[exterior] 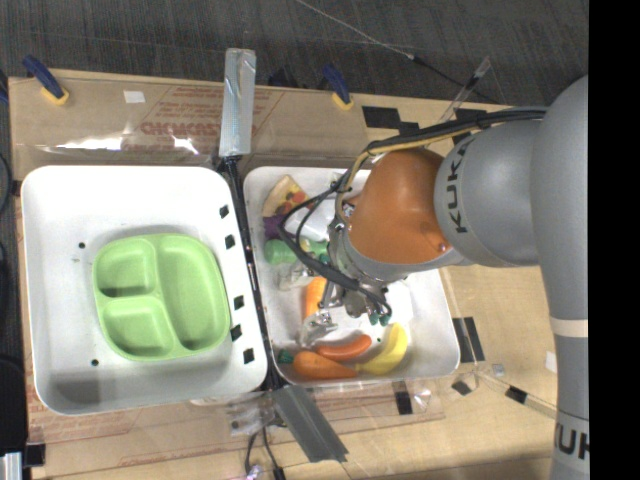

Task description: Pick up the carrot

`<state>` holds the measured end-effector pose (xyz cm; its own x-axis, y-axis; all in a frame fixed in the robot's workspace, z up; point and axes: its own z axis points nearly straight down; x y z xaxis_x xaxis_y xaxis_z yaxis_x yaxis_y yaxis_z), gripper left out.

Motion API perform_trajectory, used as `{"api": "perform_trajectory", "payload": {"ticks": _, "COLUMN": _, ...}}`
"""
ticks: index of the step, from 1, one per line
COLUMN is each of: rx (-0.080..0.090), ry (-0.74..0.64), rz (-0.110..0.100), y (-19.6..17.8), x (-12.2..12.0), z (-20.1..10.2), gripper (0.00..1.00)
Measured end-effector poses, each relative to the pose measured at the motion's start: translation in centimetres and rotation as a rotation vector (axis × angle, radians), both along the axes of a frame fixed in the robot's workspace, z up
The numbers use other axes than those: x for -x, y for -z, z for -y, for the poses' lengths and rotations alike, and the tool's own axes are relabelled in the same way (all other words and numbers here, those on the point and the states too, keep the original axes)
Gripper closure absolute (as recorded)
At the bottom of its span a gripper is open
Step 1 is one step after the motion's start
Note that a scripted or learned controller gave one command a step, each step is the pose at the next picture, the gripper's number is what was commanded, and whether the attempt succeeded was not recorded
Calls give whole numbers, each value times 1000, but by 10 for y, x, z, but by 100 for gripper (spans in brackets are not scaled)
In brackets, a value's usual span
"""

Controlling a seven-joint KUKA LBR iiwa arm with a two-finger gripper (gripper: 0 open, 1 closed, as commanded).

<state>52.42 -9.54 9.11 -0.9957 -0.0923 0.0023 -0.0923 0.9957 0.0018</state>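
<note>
Right bin holds carrot lying crosswise.

arm: reaches in from right, wrist bent downward | gripper: low, pointing down

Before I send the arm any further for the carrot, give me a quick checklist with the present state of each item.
1. Carrot in view: ok, it lies along the near wall of the right bin.
2. Gripper over the right bin: ok, it is above the toys, just beyond the carrot.
3. Carrot between the fingers: not ok, it lies on the bin floor, apart from the gripper.
4. Finger opening: cannot tell, the wrist hides it.
5. Room around the carrot: not ok, a red toy and a banana crowd it.
6. Left bin: ok, it holds just the green tray.
</note>
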Motion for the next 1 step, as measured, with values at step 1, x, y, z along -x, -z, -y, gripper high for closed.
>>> {"api": "perform_trajectory", "payload": {"ticks": 1, "rx": 0, "ry": -8, "rz": 1, "y": -10, "x": -1, "z": -2, "gripper": 100}}
